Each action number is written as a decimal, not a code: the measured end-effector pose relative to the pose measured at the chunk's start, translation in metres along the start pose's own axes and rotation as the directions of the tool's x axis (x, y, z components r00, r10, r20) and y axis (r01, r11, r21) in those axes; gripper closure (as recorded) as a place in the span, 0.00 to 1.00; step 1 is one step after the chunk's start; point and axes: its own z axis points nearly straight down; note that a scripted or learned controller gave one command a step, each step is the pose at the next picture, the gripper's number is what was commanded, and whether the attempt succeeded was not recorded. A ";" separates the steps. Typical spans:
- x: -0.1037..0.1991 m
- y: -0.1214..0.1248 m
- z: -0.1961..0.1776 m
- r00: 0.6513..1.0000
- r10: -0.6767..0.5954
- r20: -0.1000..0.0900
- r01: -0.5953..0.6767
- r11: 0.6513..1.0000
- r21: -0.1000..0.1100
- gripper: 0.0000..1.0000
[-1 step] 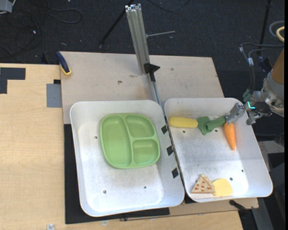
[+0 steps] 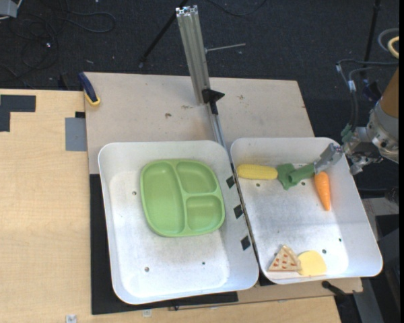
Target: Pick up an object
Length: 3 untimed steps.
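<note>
The right bin (image 2: pixel 363 244) holds a yellow corn cob (image 2: pixel 257 173) and a green toy piece (image 2: pixel 295 175) near its far edge. An orange carrot (image 2: pixel 322 190) lies to the right of them. A pizza slice (image 2: pixel 284 260) and a pale yellow piece (image 2: pixel 312 263) rest near the front wall. My gripper (image 2: pixel 330 155) reaches in from the right at the bin's far right corner. It sits just above the carrot's upper end and beside the green piece, and nothing visibly hangs from it.
The left bin (image 2: pixel 121 261) bears a green divided plate (image 2: pixel 182 198). A metal post (image 2: pixel 194 52) rises behind the two bins, with a black clamp at its foot. A wooden tabletop (image 2: pixel 34 200) lies to the left.
</note>
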 end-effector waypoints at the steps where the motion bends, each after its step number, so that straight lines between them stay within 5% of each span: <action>1: 0.000 -0.005 0.044 1.000 0.001 -0.001 -0.001 1.000 0.006 0.00; 3: 0.008 0.002 0.154 1.000 0.001 -0.001 -0.001 1.000 -0.002 0.00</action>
